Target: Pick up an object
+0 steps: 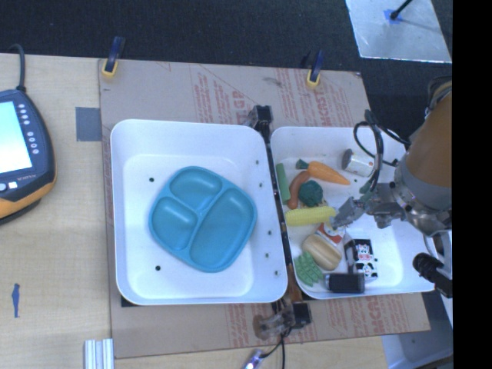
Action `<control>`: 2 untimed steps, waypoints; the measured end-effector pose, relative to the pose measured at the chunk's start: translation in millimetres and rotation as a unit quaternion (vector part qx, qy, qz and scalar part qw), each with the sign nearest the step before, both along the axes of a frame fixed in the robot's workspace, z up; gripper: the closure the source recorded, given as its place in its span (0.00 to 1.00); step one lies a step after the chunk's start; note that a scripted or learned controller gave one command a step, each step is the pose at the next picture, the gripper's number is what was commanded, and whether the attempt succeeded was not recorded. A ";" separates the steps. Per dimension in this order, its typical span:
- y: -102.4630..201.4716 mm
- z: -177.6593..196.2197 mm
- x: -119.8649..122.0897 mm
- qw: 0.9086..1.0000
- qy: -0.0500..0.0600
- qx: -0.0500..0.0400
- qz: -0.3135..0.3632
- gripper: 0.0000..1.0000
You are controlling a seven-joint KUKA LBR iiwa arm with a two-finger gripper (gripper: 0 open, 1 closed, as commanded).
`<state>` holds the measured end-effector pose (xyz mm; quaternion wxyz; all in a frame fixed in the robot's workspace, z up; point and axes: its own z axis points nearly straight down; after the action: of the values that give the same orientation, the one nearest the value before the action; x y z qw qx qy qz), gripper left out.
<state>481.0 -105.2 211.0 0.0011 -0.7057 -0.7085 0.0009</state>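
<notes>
1. Objects for picking sit heaped in the right bin (286,141) — an orange carrot (329,174), a dark green broccoli piece (310,194), a yellow corn cob (310,216) and a tan bun-shaped toy (320,251).
2. Lower down in that bin, a black block (345,283) lies at the near edge, with a black-and-white piece (361,257) just above it and a light green leafy toy (308,269) to its left.
3. Over in the left bin (123,206), 1 blue divided plate (203,218) lies flat in the middle.
4. Gripper (344,213) reaches in from the right, low over the right bin, tip just beside the corn cob — whether the claw is wide or narrow, I cannot tell.
5. Far left on the bench, a handheld control pendant (19,152) rests apart from both bins.
</notes>
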 end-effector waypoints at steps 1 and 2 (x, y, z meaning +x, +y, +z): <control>-45.9 -120.3 -6.2 1.000 0.001 0.000 0.000 0.00; -46.6 -109.4 -4.9 1.000 0.000 -0.001 0.004 1.00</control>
<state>476.1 -151.8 101.6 0.0007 -0.7032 -0.7110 0.0018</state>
